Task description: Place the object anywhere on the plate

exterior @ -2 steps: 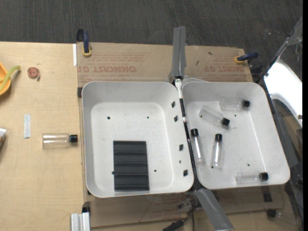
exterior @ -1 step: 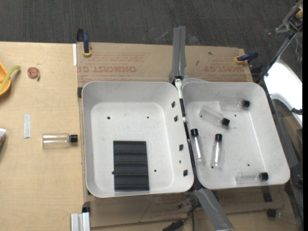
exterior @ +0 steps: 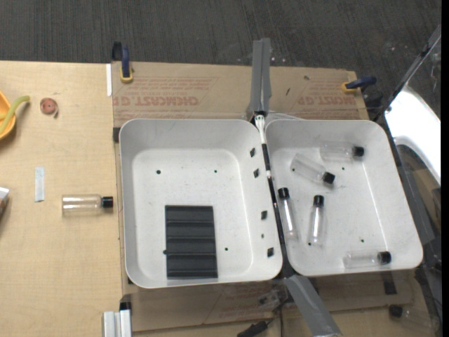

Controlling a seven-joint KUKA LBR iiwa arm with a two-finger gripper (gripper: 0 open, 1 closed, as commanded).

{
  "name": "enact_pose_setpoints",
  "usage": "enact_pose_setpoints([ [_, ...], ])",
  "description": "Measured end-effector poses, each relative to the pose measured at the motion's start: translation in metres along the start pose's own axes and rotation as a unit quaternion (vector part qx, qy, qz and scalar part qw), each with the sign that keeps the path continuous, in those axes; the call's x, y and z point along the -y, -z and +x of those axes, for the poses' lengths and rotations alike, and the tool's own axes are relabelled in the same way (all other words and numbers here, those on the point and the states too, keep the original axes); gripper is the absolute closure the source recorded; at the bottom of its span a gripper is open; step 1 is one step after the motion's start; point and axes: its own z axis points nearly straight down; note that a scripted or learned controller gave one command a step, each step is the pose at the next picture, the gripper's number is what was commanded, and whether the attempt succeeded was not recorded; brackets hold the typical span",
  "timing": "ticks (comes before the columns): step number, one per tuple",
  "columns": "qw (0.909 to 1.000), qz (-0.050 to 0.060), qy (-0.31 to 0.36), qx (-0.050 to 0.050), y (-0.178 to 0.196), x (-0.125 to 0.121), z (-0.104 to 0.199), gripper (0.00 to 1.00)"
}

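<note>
A black ribbed plate (exterior: 190, 241) lies flat in the left bin (exterior: 133, 188), toward its front. Several clear vials with black caps are scattered in the right bin (exterior: 400, 209). One vial (exterior: 285, 213) lies along the bin's left wall. A second vial (exterior: 316, 221) is beside it, and a third (exterior: 313, 170) lies slanted above them. Another vial (exterior: 341, 152) rests near the back, and one more (exterior: 365, 260) sits at the front right corner.
On the wooden bench left of the bins lie a loose vial (exterior: 87, 202), a white strip (exterior: 39, 184), a small red disc (exterior: 48, 105) and a yellow object (exterior: 7, 114). Clamps (exterior: 123, 62) hold cardboard behind the bins. A white curved body (exterior: 415, 121) stands at the right edge.
</note>
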Motion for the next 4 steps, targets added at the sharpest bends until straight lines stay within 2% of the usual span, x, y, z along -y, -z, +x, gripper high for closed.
enact_pose_setpoints([
  [1,0.9952,0.000,-0.098,0.000,0.000,0.018,0.031,0.00],
  [2,0.9915,0.000,-0.130,-0.001,0.000,-0.007,0.014,0.00],
  [3,0.9911,0.000,-0.133,0.000,0.000,0.026,-0.051,0.00],
  [4,0.9917,0.000,-0.129,-0.001,0.000,0.048,0.019,0.00],
])
